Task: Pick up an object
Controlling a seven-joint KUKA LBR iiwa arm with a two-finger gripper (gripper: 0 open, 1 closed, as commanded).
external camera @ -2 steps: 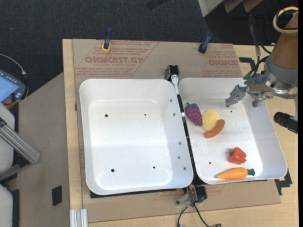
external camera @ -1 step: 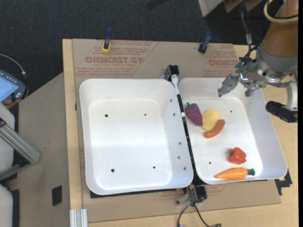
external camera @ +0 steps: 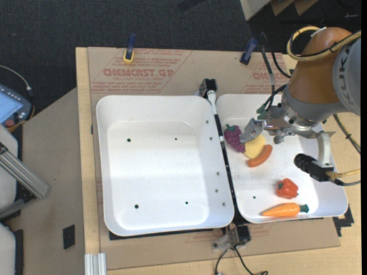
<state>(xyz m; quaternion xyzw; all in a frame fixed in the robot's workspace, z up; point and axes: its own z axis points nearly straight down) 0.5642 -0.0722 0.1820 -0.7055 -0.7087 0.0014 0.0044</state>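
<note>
**Camera view: gripper over toys in right bin**

Gripper (external camera: 258,132) hovers low over the yellow toy (external camera: 253,148); whether its claw is apart or together cannot be told. Grapes (external camera: 233,137), sausage (external camera: 260,156), pepper (external camera: 287,188) and carrot (external camera: 282,210) lie in the right bin (external camera: 327,202).

White bins (external camera: 155,171) (both), purple grapes (external camera: 233,137), orange carrot (external camera: 282,211).

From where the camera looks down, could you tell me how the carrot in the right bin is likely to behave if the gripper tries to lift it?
The carrot looks like a smooth, tapered toy, so it is probably stiff and light. Its rounded body may roll or slip between fingers. It lies close to the right bin's front wall, which could crowd a grasp.
</note>
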